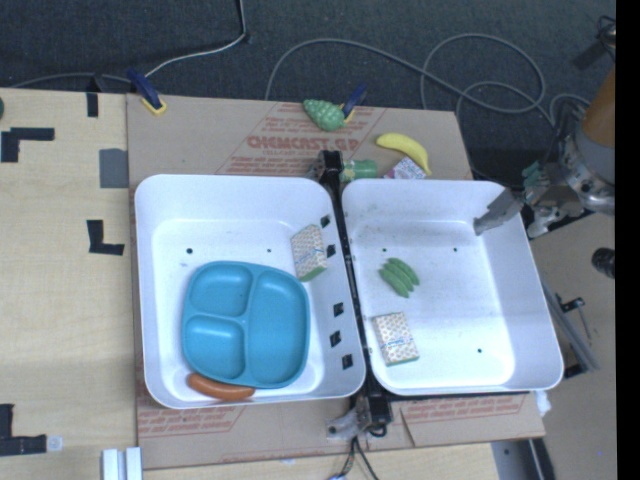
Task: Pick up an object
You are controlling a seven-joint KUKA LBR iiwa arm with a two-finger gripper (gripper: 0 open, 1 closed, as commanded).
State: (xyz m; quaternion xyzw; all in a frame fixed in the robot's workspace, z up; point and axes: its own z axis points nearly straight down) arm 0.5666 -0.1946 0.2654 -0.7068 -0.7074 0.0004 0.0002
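The tool [497,214] is seen at the right of the camera view, poised over the upper right rim of the right bin [520,278]. A single grey finger is made out, slanting down toward the bin's corner; how far the tool is opened cannot be told, and nothing is seen held by it. Behind it, the arm's wrist [570,183] is seen beyond the bin's right edge.

In the right bin, two objects are contained: a green pod-shaped toy [400,275] near the centre left, and a small patterned box [396,338] lying flat below it, well apart from the tool. In the left bin [160,268], a blue divided plate [245,325] is laid in the lower half. A second patterned box [310,251] is propped beside the plate's upper right edge, close to the wall shared by the bins. An orange sausage-shaped toy [220,388] is lodged at the plate's lower edge, against the bin's front wall.

On the surface [200,138] behind the bins, a yellow banana [405,150] and a green knobbly toy [323,113] are shown, with cables trailing past them.
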